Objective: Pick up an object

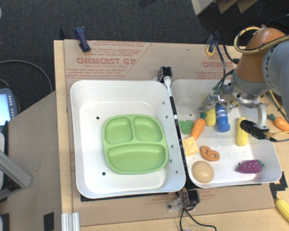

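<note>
gripper point(216, 103) hangs beside blue bottle point(222, 120), carrot point(198, 128) near.

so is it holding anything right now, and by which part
Cannot be told. The gripper is down in the right bin over the blue bottle and a yellow piece, but no grasp is visible.

A brown bench point(130, 57) with red lettering carries two shallow white bins side by side: the left bin point(82, 129) and the right bin point(265, 174). A yellow corn cob point(285, 211) lies at its near right corner.
</note>
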### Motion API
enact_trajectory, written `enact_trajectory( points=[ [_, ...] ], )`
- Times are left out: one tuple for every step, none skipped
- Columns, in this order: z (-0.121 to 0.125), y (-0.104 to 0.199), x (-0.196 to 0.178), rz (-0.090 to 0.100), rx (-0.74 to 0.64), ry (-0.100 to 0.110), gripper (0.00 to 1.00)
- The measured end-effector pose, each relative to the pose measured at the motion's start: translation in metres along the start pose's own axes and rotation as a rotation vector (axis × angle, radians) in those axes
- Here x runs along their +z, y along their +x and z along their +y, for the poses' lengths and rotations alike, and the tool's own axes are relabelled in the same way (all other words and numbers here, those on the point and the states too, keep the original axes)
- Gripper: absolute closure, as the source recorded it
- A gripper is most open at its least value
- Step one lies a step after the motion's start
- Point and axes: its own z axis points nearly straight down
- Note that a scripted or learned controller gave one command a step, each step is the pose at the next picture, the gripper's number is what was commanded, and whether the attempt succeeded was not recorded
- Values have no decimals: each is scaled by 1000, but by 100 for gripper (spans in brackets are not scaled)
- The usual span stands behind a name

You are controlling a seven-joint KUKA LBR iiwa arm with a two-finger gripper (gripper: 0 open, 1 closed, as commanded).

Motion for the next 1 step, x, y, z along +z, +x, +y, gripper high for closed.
enact_trajectory(
  points=[
    [2, -5, -17, -6, 4, -11, 100]
  ],
)
